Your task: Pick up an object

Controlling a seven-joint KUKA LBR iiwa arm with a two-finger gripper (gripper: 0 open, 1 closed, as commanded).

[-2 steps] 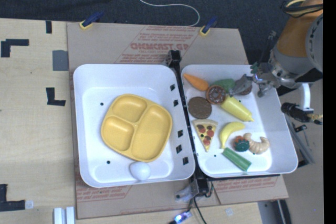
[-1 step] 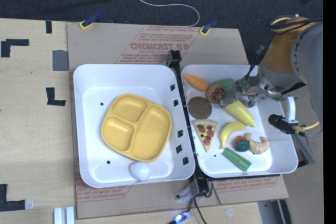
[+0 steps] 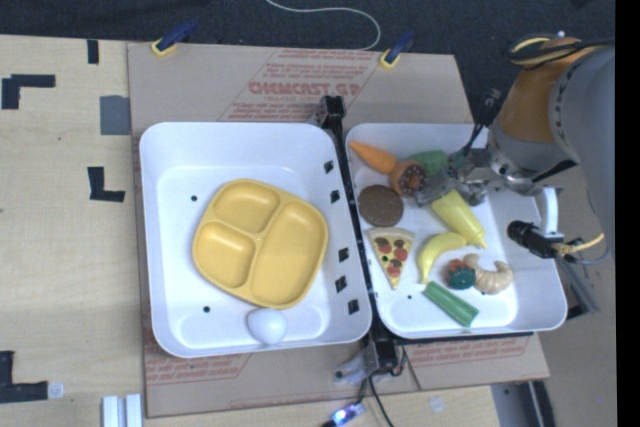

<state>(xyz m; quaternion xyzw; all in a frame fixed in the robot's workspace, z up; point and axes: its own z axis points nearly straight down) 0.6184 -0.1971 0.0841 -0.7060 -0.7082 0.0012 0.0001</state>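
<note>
The right bin (image 3: 540,305) holds several toy foods: a carrot (image 3: 372,156), a brown round patty (image 3: 380,205), a pizza slice (image 3: 392,253), a banana (image 3: 436,253), a yellow pepper-like piece (image 3: 460,215), a croissant (image 3: 491,276) and a green cucumber (image 3: 450,303). My gripper (image 3: 447,182) is low over the back of this bin. It sits between a green piece (image 3: 430,160) and the yellow piece, right beside a reddish-brown piece (image 3: 410,178). Nothing visibly hangs from it.
The left bin (image 3: 160,215) carries a yellow divided plate (image 3: 260,242) and a white egg (image 3: 266,324) near its front wall. A small red-and-teal toy (image 3: 460,273) lies next to the croissant. The arm's grey body and orange band (image 3: 525,100) cover the right bin's far right side.
</note>
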